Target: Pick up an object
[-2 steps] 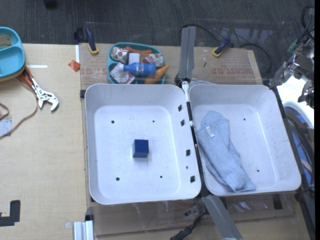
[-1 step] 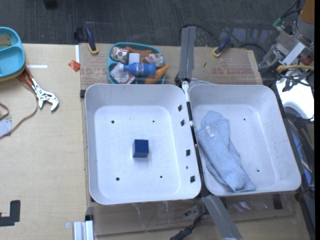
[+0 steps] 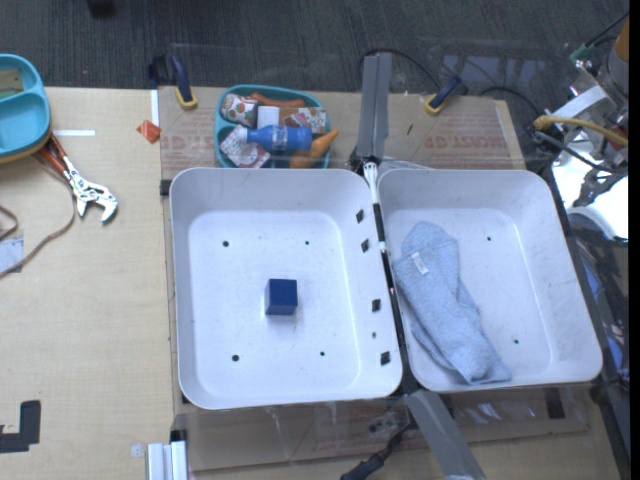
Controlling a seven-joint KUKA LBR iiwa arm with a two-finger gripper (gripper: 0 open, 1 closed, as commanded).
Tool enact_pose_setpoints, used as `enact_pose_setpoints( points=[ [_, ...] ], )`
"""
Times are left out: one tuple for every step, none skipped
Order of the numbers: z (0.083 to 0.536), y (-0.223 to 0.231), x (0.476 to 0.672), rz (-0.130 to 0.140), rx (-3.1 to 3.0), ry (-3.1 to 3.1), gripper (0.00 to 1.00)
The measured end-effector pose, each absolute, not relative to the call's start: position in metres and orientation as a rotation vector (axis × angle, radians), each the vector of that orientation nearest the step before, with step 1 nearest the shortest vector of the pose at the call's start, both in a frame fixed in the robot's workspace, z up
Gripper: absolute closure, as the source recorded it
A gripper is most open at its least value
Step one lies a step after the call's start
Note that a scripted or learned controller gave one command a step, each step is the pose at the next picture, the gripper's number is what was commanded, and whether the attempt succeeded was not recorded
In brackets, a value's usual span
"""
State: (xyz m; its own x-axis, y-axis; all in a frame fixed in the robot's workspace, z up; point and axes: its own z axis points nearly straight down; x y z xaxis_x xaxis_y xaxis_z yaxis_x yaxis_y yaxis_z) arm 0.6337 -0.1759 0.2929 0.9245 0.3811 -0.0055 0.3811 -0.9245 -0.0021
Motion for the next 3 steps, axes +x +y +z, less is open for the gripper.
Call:
enact_pose_setpoints(
  points=[
    [0.264, -0.222, 0.642, 0.006, -3.125, -0.322, 0.00],
    [0.375, -0.222, 0.640, 0.005, -3.125, -0.324, 0.00],
    [0.225, -0.159, 0.615, 0.008, -3.123, -0.324, 0.00]
  ],
)
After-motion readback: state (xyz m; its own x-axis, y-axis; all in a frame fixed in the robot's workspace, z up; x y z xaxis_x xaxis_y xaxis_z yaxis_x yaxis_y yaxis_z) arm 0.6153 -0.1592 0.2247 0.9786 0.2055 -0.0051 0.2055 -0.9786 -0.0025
